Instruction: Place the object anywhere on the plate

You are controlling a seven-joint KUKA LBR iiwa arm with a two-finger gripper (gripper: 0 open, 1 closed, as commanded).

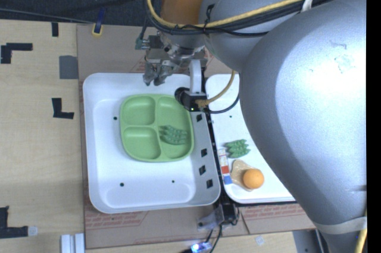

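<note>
Gripper [156,75] above plate [136,127] bearing green object [174,134]

A smooth, matt green plastic plate [156,128] is seen in a glossy white plastic bin [101,144]; the bench [36,144] appears as pale, matt wood.
</note>
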